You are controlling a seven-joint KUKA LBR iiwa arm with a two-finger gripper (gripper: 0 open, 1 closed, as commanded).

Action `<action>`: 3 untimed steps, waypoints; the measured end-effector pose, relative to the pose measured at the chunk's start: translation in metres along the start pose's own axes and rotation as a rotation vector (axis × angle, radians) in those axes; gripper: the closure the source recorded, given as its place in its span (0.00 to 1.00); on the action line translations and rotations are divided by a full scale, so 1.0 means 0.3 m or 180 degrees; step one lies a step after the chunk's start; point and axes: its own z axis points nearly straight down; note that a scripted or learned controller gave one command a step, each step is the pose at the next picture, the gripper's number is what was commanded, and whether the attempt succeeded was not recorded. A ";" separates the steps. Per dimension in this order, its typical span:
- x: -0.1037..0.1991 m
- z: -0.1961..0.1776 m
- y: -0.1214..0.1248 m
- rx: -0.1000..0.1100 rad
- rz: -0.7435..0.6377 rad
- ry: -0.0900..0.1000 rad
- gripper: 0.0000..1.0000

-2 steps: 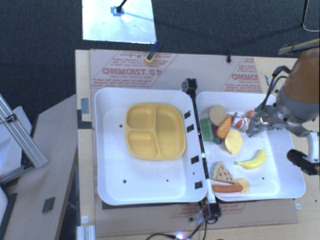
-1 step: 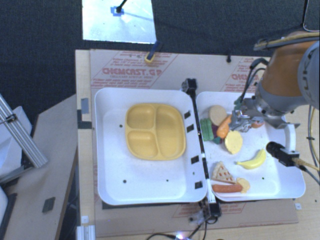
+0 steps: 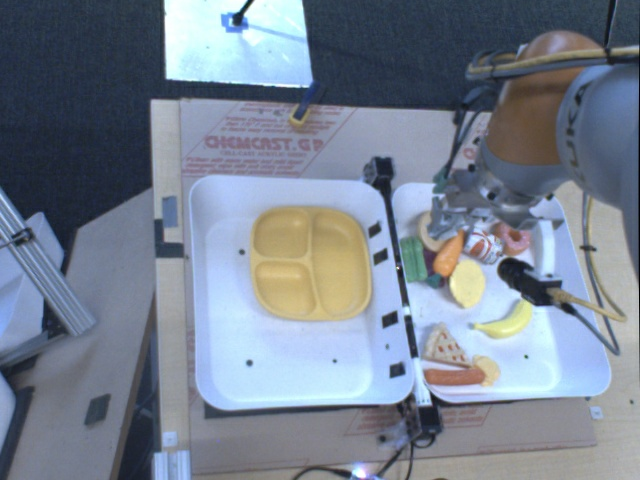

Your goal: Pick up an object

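We see the gripper (image 3: 448, 220) low over the upper left part of the right bin (image 3: 560, 360), with the grey and orange arm (image 3: 560, 108) coming in from the upper right of the frame. Its tip is lost against the toys beneath it, so we cannot tell whether it is spread or closed, or whether it grips anything.

Right below it lies an orange carrot (image 3: 449, 254), tilted, its upper end touching or nearly touching the gripper. Crowded around the carrot are a green piece (image 3: 413, 258) at the bin's left wall, a small purple piece (image 3: 433, 266), a red and white can (image 3: 484, 248) and a pink doughnut (image 3: 516, 239) to the right.

Lower in the frame we find a yellow round slice (image 3: 467, 284), then a banana (image 3: 505, 320), a pizza wedge (image 3: 446, 346) and a sausage (image 3: 452, 375) near the bin's bottom edge.

The left bin (image 3: 230, 363), toward the centre of the frame, carries a yellow divided plate (image 3: 310, 264), well apart from the gripper.
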 end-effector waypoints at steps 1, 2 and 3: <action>0.173 -0.012 0.084 0.0003 0.0000 0.0002 1.00; 0.220 0.038 0.133 0.0013 0.0015 -0.0005 1.00; 0.195 -0.015 0.124 0.0005 0.0026 -0.0005 1.00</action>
